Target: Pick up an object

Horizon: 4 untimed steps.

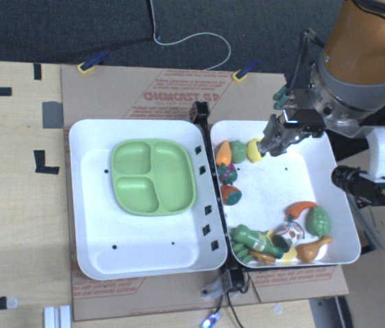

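Note:
My gripper (272,146) hangs over the far part of the right bin (329,157), right beside a small yellow toy (254,150) that touches its fingertips on the left. An orange-and-green carrot-like toy (223,153) lies just left of that, with a dark purple-green piece (228,174) and a red-green piece (231,195) below it. A heap of toy food sits at the near edge: green vegetables (247,238), a red-white piece (289,235), a green leafy piece (319,219) and an orange pear shape (310,251).
The left bin (87,183) holds a green divided plate (154,177). Black clips (206,183) join the two bins along the middle wall. A white cable (179,43) runs across the dark floor behind the bench. The arm's body (363,39) looms over the right bin's far right corner.

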Motion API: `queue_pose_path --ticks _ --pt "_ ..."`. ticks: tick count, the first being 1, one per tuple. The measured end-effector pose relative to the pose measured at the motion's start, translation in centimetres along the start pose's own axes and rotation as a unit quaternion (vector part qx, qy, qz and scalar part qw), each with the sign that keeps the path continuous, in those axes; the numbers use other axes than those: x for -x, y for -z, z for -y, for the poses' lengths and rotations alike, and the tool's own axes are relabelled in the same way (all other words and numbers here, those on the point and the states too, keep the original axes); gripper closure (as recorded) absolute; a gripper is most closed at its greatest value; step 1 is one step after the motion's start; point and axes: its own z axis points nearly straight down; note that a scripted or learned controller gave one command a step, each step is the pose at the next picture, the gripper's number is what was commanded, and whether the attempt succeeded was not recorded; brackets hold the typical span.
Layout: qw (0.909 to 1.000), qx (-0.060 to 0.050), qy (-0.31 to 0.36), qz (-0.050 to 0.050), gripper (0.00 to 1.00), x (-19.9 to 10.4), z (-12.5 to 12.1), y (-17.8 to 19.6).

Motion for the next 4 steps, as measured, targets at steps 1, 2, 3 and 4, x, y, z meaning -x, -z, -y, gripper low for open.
queue_pose_path --ticks 1,2,3,4 --pt "1.0 -0.001 0.002 0.0 1.0 0.5 0.0 4.6" --pt "1.0 -0.002 0.005 -0.001 1.0 -5.5 0.0 6.4" --pt "1.0 -0.001 0.005 -0.001 1.0 -11.6 0.0 10.5" --pt "1.0 -0.004 0.003 0.0 1.0 -11.3 0.0 11.3"
